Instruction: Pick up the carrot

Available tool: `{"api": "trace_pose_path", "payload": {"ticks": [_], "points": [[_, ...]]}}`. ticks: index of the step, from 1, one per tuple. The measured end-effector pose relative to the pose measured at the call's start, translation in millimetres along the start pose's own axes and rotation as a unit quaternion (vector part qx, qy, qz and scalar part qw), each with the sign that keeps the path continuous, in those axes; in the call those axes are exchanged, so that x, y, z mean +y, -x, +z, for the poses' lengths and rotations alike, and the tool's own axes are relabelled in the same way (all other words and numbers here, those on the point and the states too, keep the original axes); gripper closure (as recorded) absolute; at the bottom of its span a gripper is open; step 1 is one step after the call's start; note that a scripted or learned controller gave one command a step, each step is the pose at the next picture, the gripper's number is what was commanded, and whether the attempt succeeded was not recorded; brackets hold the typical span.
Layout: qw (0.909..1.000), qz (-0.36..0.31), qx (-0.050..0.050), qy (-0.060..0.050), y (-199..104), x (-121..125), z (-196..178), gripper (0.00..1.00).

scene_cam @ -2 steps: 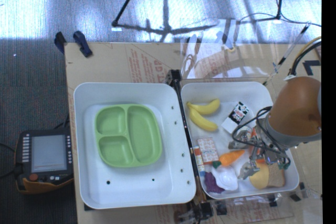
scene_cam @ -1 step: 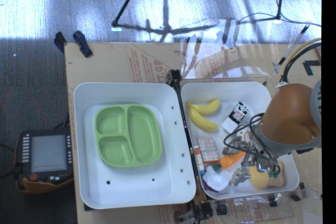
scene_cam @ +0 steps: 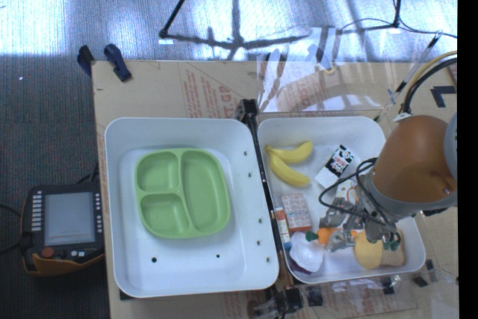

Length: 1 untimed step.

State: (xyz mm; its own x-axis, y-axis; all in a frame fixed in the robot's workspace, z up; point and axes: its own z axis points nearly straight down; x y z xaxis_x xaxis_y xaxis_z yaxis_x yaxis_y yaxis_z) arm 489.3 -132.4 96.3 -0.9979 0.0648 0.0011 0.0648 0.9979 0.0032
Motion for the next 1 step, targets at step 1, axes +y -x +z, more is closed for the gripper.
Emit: {"api": "trace_pose_path", "payload": {"ticks": [1], "points": [[0.9943, 0.107, -0.002, -0.001, -15.5, 62.3, -91.8, 1.0]]}}
